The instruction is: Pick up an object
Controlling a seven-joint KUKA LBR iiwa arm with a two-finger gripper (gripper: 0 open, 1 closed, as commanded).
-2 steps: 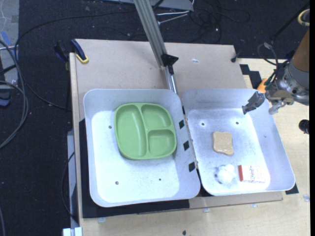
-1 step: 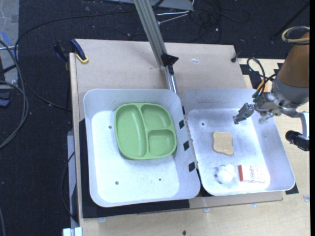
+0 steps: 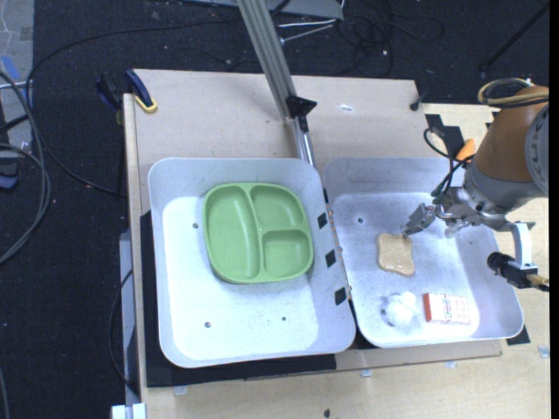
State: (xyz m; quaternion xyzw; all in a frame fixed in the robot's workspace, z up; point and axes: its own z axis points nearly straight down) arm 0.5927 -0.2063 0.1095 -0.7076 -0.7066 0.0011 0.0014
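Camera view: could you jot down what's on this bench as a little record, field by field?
left bin: holds a green divided plate, upright
right bin: holds three things
tan slice: middle of right bin, looks like toast
white lump: near front edge, too blurred to name
red-and-white packet: right of the lump
tool: hangs over right bin, above the slice, holding nothing visible

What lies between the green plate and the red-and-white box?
In the camera view, between green plate and red-and-white box: the bins' adjoining rims, then a white ball.
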